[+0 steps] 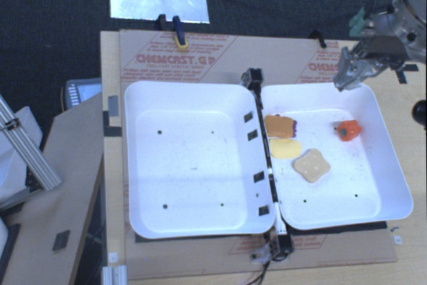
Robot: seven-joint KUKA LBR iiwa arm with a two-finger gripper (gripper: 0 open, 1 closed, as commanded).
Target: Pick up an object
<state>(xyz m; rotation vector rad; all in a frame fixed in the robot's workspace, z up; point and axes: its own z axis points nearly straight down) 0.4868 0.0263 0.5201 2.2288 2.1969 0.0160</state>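
Four items lie in the right bin [383, 143] — gripper [347, 77] state unclear.

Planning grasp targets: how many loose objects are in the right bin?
4. An orange block near the divider, a yellow disc below it, a beige piece lower right, and a red-orange item farther right.

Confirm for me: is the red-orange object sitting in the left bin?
No, the red-orange object lies in the right bin, near its far right side, below the gripper.

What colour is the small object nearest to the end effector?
Orange-red, seen in the camera view, in the right bin.
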